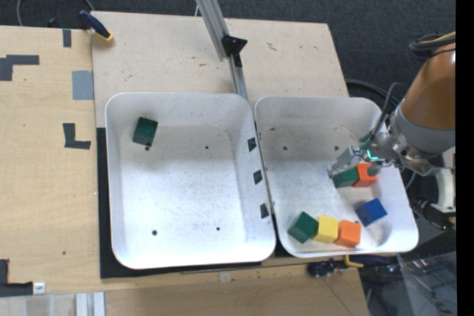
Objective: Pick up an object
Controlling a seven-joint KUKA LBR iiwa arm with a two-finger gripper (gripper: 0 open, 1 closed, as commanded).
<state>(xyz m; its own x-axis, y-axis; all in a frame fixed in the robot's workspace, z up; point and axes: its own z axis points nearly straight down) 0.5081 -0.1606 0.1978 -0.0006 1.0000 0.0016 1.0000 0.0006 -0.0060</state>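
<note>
My gripper [351, 159] hangs low over the right side of the right bin [311, 115]. Directly under and touching its tip lie a small dark green block [344, 178] and an orange block [366, 175], side by side. A blue block [371, 212] rests just in front of them. Along the bin's front wall a green block [302, 226], a yellow block [326, 229] and another orange block [349, 233] sit in a row. A lone dark green block [145, 131] lies at the back left of the left bin [178, 103].
A slanted metal rail [211, 4] runs from the top down to the divide between the bins. The arm's orange band [433, 85] and grey wrist overhang the right bin's right wall. Black cables lie right of the bench.
</note>
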